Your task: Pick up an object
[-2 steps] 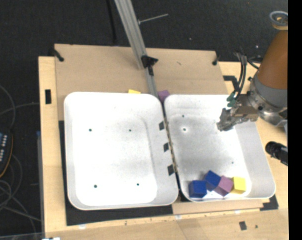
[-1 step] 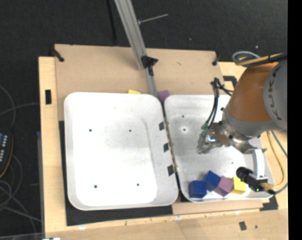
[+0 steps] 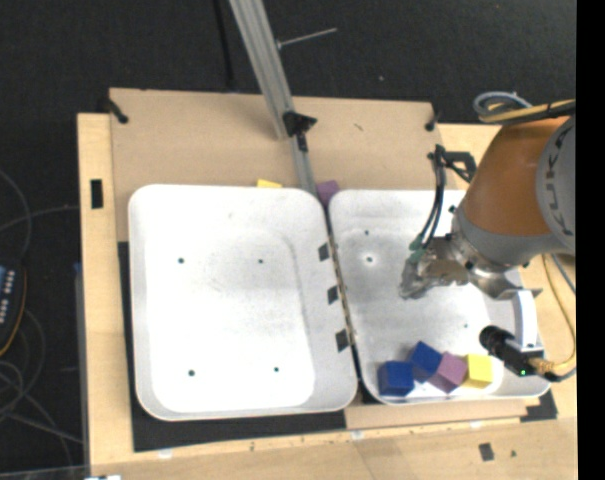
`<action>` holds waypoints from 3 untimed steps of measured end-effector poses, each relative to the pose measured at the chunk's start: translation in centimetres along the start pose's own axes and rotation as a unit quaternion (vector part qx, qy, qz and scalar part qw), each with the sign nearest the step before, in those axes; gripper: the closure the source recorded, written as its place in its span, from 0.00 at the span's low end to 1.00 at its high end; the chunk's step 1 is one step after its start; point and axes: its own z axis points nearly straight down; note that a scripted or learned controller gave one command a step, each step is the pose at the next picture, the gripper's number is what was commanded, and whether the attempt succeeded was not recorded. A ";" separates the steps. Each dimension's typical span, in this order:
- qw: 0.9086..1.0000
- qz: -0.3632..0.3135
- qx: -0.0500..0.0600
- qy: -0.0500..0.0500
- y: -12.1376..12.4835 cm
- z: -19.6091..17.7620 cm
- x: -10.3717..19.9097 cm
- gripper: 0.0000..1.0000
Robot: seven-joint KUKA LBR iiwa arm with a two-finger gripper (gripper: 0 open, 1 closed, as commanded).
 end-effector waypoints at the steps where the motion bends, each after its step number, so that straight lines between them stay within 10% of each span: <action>1: 1.000 0.000 -0.002 -0.001 0.1 -1.1 -0.2 1.00; 2: 1.000 -0.001 -0.004 -0.001 0.2 -2.1 -0.3 1.00; 3: 1.000 -0.002 0.005 0.000 3.5 5.9 -0.2 1.00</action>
